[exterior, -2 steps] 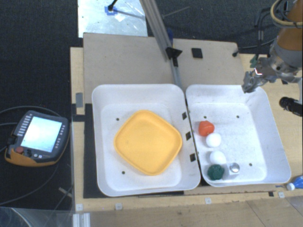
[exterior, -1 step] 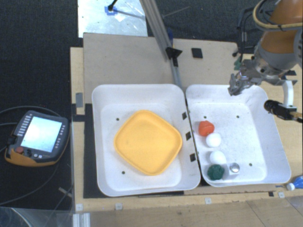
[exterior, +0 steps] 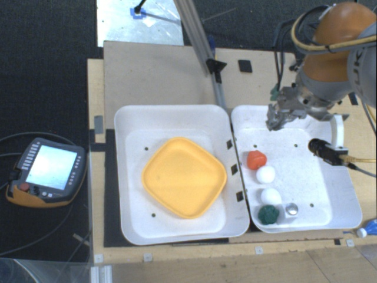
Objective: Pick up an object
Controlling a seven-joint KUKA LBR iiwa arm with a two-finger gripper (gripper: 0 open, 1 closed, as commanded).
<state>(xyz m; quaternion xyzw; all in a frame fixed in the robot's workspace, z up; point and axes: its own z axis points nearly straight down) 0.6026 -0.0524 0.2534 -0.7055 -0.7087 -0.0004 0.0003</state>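
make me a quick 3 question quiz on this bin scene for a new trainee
1. True or false: the yellow plate lies in the left bin.
2. Which thing in the right bin lies nearest the claw? A) dark green ball B) red-orange object C) small metal cup
3. Fill in: between the red-orange object and the dark green ball lie ____ white balls, upper and lower.

Key: 1 true; 2 B; 3 two.
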